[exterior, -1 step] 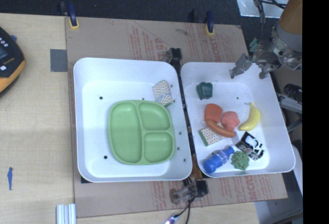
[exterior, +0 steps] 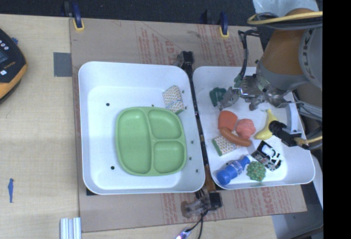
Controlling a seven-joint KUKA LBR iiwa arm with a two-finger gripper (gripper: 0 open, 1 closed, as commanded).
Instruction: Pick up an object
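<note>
**Camera view: pincer low over the right bin**

Camera view: the pincer (exterior: 237, 95) is seen low in the right bin (exterior: 204, 81), its fingers spread slightly, nothing visibly held between them. A dark green object (exterior: 218, 95) lies just beside the fingertips. Nearer the front lie an orange-red toy (exterior: 227, 120), a banana (exterior: 267, 125), a blue bottle (exterior: 230, 171) and broccoli (exterior: 255, 171). A green divided plate (exterior: 151, 141) is seen in the left bin (exterior: 96, 76).
</note>
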